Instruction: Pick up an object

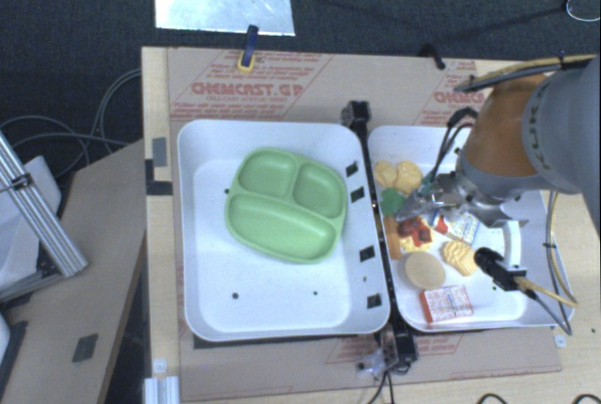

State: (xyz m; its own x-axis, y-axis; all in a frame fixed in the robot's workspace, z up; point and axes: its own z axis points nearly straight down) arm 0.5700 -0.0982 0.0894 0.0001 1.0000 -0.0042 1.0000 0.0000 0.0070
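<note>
Green tray (285, 206), left bin (205, 233)

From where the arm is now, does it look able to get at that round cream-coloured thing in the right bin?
Probably yes. The round cream piece lies uncovered just below the gripper, in the same right bin. Other toy food lies close beside it, which may crowd the approach.

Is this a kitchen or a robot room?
Probably a robot lab, not a kitchen: a robot arm reaches over two white bins, one holding a green plate, with loose cables about.
</note>
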